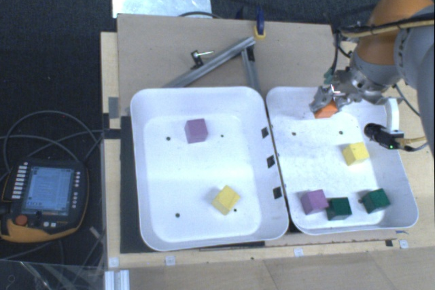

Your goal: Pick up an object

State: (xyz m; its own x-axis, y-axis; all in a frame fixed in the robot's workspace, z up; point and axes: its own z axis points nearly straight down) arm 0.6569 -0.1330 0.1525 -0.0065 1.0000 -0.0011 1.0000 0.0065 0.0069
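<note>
Two white bins; in the right bin point(401, 214), gripper point(327, 102) sits at its far edge over an orange block point(326, 112), finger state unclear

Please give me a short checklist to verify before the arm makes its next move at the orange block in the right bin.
1. Gripper is over the orange block: ok, it sits directly above it at the far end of the right bin.
2. Block is between the fingers: cannot tell, the gripper body hides it.
3. Block is lifted off the bin floor: cannot tell from this slanted view.
4. No neighbours crowd the target: ok, the yellow block lies well apart.
5. Bin wall clearance: not ok, the block lies close to the far rim.
</note>
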